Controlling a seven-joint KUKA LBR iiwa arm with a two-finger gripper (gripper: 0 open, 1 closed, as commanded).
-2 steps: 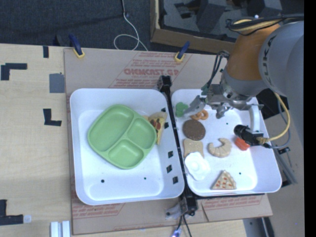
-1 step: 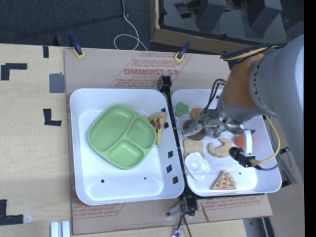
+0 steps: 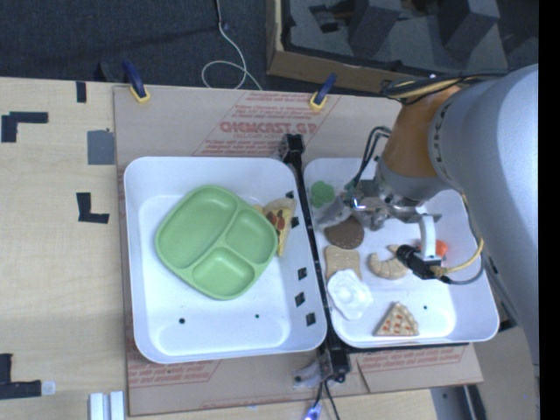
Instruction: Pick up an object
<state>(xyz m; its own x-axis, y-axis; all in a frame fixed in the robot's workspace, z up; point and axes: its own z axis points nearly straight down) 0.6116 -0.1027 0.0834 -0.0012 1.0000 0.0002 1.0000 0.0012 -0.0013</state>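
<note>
A light wooden table (image 3: pixel 52 261) holds a brown cardboard sheet (image 3: pixel 254 125) with two white bins side by side, and dark floor lies behind it. Nearest in the right bin (image 3: pixel 472 318) are a pizza slice (image 3: pixel 397 321) and a white lump (image 3: pixel 349 293), then a croissant (image 3: pixel 386 266), a tan square (image 3: pixel 342 260) and a brown round cookie (image 3: pixel 345 234), packed near the middle wall. The big grey arm (image 3: pixel 490 156) bends in from the right with its claw (image 3: pixel 360 206) low just past the cookie, and I cannot tell its grip; the left bin (image 3: pixel 144 322) has a green tray (image 3: pixel 217 241) with open white floor around it.
</note>
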